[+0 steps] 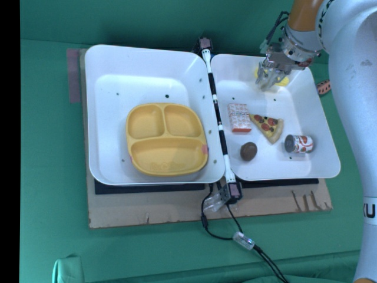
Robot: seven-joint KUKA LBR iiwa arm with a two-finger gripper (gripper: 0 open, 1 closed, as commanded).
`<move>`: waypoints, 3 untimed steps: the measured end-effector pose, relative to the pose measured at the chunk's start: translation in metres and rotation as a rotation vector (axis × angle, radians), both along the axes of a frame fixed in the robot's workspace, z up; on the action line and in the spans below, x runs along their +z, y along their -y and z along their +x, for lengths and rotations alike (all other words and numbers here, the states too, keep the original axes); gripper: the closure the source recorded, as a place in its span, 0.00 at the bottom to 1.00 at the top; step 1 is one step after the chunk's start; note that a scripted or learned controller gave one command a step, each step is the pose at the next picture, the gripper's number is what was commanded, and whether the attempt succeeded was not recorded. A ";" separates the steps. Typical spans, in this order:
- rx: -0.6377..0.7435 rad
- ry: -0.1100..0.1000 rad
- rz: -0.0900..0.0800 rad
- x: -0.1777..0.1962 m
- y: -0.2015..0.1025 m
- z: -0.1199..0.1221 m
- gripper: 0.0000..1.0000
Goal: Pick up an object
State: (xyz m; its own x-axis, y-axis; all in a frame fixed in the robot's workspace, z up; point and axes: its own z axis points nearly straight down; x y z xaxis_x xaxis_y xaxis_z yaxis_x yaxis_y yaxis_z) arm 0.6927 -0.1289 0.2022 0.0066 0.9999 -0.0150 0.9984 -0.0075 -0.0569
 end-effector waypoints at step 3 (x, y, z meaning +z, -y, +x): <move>0.008 0.051 0.017 -0.016 0.004 0.008 0.00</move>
